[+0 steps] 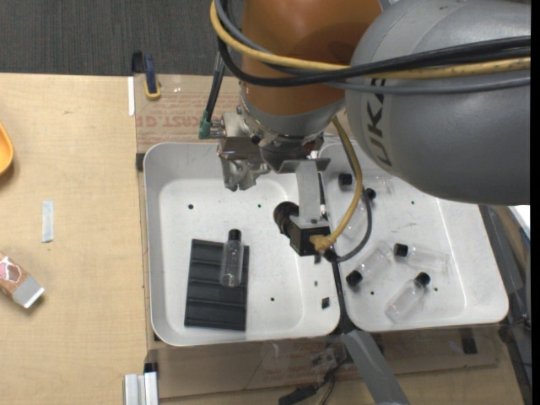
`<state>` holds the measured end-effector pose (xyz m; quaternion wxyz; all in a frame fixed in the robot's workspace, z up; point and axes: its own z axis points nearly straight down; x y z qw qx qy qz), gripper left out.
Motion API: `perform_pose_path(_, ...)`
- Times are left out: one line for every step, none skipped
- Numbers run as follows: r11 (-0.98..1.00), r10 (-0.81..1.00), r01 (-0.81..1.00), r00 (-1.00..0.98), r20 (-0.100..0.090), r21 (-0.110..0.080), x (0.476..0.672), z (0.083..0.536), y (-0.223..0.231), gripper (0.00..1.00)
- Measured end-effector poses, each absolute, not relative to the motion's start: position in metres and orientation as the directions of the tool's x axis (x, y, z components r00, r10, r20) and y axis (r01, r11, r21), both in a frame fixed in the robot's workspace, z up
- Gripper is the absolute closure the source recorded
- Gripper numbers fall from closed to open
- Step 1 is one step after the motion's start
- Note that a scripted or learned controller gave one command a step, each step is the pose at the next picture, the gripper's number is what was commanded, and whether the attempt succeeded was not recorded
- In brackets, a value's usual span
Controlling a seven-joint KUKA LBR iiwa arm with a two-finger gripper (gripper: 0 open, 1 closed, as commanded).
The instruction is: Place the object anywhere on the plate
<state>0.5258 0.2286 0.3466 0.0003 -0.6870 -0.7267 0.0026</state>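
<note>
Gripper (242, 178) was seen hanging over the far half of the left bin (152, 226), under the orange band of the arm (456, 99). Jaw state could not be told, as the jaws were masked by the wrist hardware; nothing was seen held.

Nearest the jaws, below them and toward the camera: the clear vial (229, 260), black-capped, was noted lying flat on the black ribbed plate (211, 302). Its cap end was pointed toward the jaws, at about the plate's nearer edge to them. The vial was apart from the gripper.

Farther off, to the jaws' other side, the right bin (472, 310) was recorded with several more clear vials (409, 295) lying scattered.

Farthest from the jaws, on the cardboard bench top (76, 142), a small white strip (47, 222) and a wrapped packet (18, 283) were noted.
</note>
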Motion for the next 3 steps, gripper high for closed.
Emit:
perform_pose_path(0.056,0.998,0.998,-0.056,-0.003,-0.004,0.5259,0.3466,0.2284,0.00)
perform_pose_path(0.056,0.998,0.998,-0.056,-0.003,-0.004,0.5259,0.3466,0.2284,0.00)
perform_pose_path(0.056,0.998,0.998,-0.056,-0.003,-0.004,0.5259,0.3466,0.2284,0.00)
